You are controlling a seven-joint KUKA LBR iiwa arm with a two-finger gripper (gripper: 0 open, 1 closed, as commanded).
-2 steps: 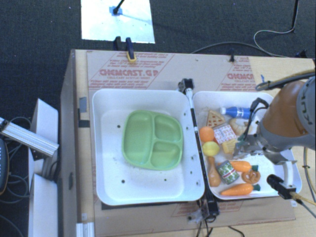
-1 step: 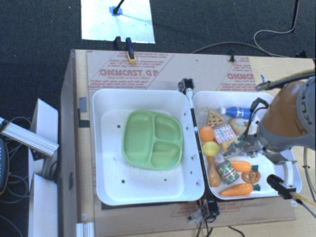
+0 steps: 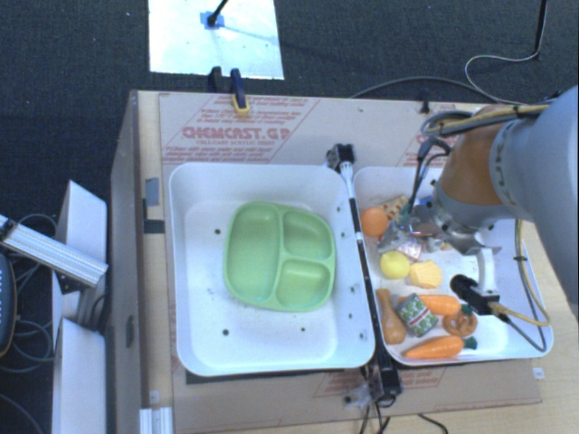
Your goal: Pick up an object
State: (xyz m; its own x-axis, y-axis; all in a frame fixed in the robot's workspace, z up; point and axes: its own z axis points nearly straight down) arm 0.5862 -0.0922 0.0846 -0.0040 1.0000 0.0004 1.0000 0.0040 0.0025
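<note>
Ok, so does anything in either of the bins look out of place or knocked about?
Nothing looks spilled or broken. The green plate sits flat but turned slightly askew in the left bin. The toy foods are jumbled together in the right bin, with the two carrots lying loose near its front edge; all stay inside the bin.

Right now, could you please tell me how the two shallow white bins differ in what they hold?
The left white bin holds one thing, a light green divided plastic plate lying flat; the right white bin holds a crowded pile of small toy foods, among them an orange carrot and a yellow lemon. The grey arm reaches over the right bin, not the left. Both are shallow, white and side by side.
</note>
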